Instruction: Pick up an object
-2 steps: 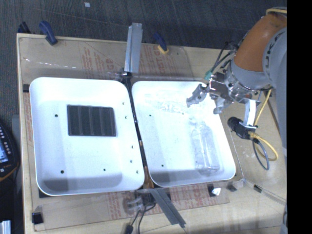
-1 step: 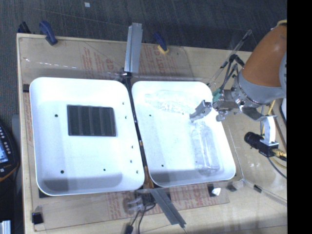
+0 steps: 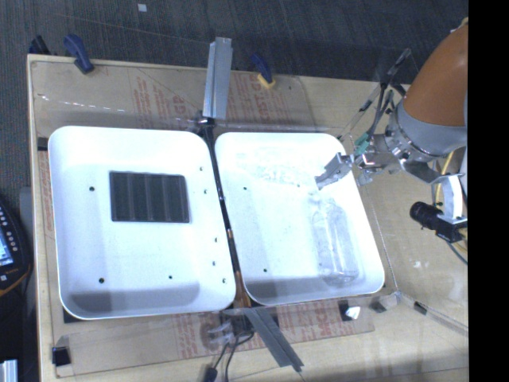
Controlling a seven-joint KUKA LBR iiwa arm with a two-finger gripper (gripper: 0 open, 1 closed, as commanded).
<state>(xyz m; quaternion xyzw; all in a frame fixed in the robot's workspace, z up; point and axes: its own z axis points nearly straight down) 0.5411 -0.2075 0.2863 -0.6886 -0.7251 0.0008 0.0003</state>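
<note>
Item 1, bottle (image 3: 334, 241): clear plastic, lying flat in the right bin (image 3: 270, 277), hard to make out against the white floor. It lies just below my pincer (image 3: 330, 172) in the camera view, toward the bin's near wall and slightly rightward. Its long axis runs from my tip down toward that near wall, almost parallel to the bin's right wall. The narrow end seems to point up toward me, though the glare makes that uncertain.

Item 2, my pincer: poised over the upper right part of the same bin, close to the bottle's upper end, nothing seen in it. Whether it is spread or closed I cannot tell.

Item 3, coming move, as I judge it: shift down-frame over the bottle's middle and close across its short width.

Item 4, left bin (image 3: 79, 285): well away to my left, holding a dark ribbed slab (image 3: 149, 196).
</note>
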